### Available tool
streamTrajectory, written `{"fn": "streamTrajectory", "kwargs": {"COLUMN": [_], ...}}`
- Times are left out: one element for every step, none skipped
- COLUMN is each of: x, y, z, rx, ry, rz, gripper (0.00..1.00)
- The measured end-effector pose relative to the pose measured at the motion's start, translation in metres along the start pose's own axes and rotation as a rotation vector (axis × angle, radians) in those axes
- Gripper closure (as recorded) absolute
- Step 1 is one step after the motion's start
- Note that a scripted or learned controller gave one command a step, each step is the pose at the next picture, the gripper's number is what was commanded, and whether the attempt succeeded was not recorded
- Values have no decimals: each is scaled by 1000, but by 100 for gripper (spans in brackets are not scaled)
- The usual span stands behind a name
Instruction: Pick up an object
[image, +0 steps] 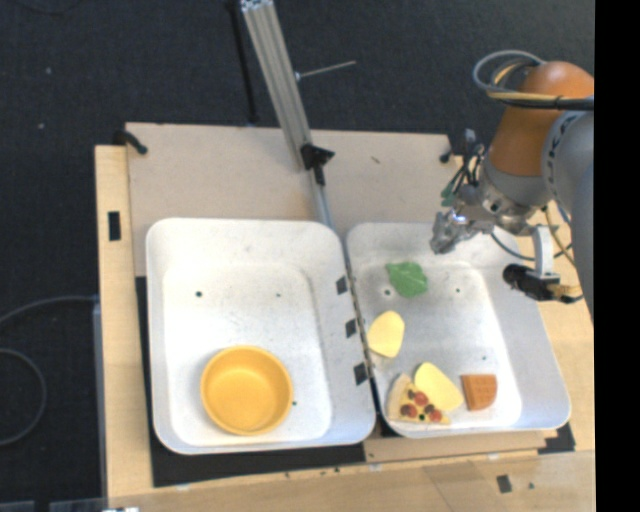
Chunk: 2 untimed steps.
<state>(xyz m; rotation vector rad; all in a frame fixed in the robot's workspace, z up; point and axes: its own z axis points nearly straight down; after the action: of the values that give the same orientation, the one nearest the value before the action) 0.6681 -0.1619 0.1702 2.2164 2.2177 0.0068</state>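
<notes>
The gripper (446, 233) hangs over the far edge of the right bin (520, 340), holding nothing; whether it is apart or together cannot be told. The green piece (407, 278) lies in that bin, near the gripper. The pick seems not yet begun: next, descend squarely over the green piece.
</notes>
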Motion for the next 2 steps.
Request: {"fn": "streamTrajectory", "kwargs": {"x": [-4, -5], "y": [11, 12], "z": [-53, -94], "rx": [-1, 4], "ry": [0, 0], "rz": [-3, -3], "gripper": [100, 100]}}
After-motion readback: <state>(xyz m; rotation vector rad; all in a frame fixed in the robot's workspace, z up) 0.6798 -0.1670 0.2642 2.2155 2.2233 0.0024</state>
